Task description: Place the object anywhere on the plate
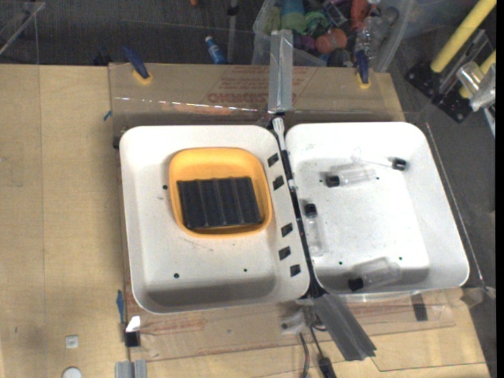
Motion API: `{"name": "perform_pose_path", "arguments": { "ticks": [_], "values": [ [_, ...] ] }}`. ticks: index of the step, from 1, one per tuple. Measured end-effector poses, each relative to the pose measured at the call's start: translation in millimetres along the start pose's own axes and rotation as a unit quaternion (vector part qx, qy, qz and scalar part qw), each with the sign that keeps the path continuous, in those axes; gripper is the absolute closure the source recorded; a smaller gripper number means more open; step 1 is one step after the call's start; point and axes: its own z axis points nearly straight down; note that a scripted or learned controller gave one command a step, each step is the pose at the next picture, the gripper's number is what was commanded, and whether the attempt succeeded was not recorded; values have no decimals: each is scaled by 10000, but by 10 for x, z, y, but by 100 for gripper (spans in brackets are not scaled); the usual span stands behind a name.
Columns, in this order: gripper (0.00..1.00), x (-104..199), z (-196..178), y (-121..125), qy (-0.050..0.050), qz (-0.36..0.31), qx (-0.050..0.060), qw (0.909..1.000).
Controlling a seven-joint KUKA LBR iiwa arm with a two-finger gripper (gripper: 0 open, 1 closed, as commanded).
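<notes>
Gripper state: cannot tell from this frame. Task object = dark ribbed rectangular block (218, 201), lying flat on the yellow-orange plate (183, 164), long side roughly left-right, lower edge close to the plate's lower rim, plate rim visible all round it. The plate sits in the left bin (150, 250), centre to upper-right of that bin and near the divider side. The rest of that bin's floor shows a few small dark dots. The right bin (409, 235), touching the left one along the centre seam, holds clear tube-like items with black caps: one (350, 178) in its upper middle, lying about horizontal; another (386, 164) just up and right of it, black cap at its right end; one (312, 223) running along the bin's left wall by the seam; one (372, 274) low in the bin near the bottom wall. They're transparent, so exact outlines are hard to tell. A row of black marks (282, 207) runs down the seam. A metal strip (279, 73) stands above the seam at top centre. Blue clamps sit at the back edge, one upper left (140, 71) and one upper right (362, 71). A clear tub of coloured toys (331, 6) is at top centre and a yellow tube (472, 22) in the top right corner. Both bins rest on the tan bench (55, 211).
</notes>
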Motion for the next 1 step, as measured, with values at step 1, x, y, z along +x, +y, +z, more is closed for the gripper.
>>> {"name": "perform_pose_path", "arguments": {
  "ticks": [1],
  "values": [
    [100,-72,-258,-8,8,-1513,21,9885]
  ]
}}
